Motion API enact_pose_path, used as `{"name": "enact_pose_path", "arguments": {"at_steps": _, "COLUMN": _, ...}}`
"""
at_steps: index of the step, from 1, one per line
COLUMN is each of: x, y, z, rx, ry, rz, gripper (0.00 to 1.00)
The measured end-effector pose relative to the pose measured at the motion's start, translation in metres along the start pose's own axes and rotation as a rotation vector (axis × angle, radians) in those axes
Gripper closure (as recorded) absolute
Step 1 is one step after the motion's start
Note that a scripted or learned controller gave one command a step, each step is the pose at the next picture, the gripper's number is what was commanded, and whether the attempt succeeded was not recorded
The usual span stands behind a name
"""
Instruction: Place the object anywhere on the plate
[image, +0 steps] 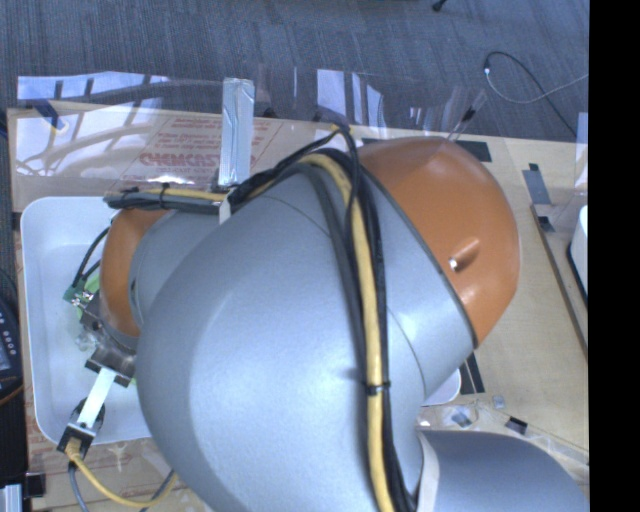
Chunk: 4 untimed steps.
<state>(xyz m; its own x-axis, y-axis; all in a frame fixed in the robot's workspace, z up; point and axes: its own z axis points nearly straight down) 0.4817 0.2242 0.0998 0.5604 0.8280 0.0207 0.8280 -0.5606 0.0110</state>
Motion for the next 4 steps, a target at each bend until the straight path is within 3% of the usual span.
{"name": "enact_pose_path", "arguments": {"at_steps": 1, "x": 0.008, "y": 0.007, "z": -0.073, "rx": 0.012, "ry": -0.011, "rz": 0.469, "gripper": 0.0}}
{"name": "enact_pose_path", "arguments": {"at_steps": 2, "x": 0.009, "y": 0.028, "z": -0.147, "rx": 0.0, "ry": -0.022, "rz": 0.768, "gripper": 0.0}}
{"name": "enact_pose_path", "arguments": {"at_steps": 3, "x": 0.01, "y": 0.028, "z": -0.156, "rx": -0.005, "ry": -0.021, "rz": 0.762, "gripper": 1.0}}
{"name": "enact_pose_path", "arguments": {"at_steps": 4, "x": 0.004, "y": 0.161, "z": -0.174, "rx": 0.003, "ry": -0.028, "rz": 0.738, "gripper": 1.0}}
